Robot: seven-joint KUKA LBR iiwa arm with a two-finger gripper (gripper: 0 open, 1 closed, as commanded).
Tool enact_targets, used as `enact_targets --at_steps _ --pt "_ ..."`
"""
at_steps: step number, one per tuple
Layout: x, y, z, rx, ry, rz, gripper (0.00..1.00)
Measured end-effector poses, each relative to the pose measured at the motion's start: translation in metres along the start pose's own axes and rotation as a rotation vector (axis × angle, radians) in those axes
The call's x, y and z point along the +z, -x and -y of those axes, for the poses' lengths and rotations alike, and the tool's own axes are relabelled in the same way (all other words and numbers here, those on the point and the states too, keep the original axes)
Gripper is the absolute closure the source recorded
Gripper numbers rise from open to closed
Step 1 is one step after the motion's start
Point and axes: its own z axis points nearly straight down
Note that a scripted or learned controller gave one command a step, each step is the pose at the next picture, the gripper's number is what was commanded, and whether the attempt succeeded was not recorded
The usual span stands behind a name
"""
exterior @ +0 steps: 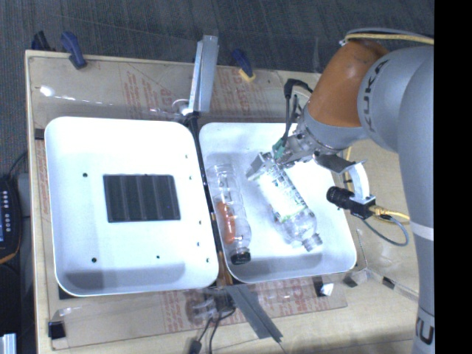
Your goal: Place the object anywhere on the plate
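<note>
A dark ribbed rectangular plate lies flat in the middle of the left bin. Two clear plastic bottles lie in the right bin. One bottle with an orange label rests along the bin's left wall, cap toward the front. The other clear bottle lies slantwise in the bin's middle, cap toward the front right. My gripper hangs low over the far end of this second bottle, at or just above it. Whether it touches the bottle is unclear.
The grey arm with its orange band reaches over the right bin's far right corner. A black cable plug sticks out near the bin's right wall. A metal bar stands between the bins at the back.
</note>
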Motion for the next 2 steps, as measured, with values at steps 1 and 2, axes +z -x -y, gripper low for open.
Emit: enact_targets --at_steps 1,2 --pt "-0.006 -0.072 -0.018 -0.217 -0.004 -0.003 1.00" --pt "-0.050 -0.147 -0.033 -0.309 0.000 0.000 1.00"
